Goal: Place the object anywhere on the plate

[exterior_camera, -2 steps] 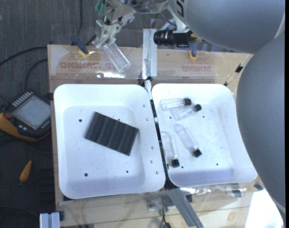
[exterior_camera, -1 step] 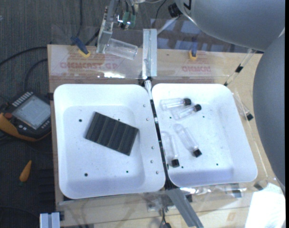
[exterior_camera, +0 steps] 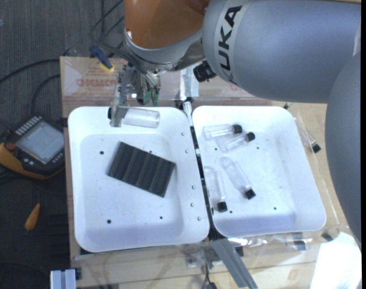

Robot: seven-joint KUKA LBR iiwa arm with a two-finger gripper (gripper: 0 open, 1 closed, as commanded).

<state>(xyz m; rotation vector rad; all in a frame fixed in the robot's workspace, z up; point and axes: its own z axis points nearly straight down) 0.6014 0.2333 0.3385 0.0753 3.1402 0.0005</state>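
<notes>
I've got the gripper (exterior_camera: 135, 104) closed on a clear vial (exterior_camera: 141, 118), w/ the black plate (exterior_camera: 141, 169) just below for the drop.

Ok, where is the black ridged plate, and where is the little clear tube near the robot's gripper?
Black ridged plate (exterior_camera: 141, 169): camera view, on the middle of its ribbed top, in the left bin.
Clear tube (exterior_camera: 142, 118): camera view, on the middle of its see-through body, at the left bin's far rim, beside the gripper (exterior_camera: 124, 112).

The arm (exterior_camera: 279, 35) is bulky grey casing with black "KUKA" lettering and an orange band (exterior_camera: 162, 11); the gripper (exterior_camera: 132, 101) looks metallic, perhaps with exposed wiring.
</notes>
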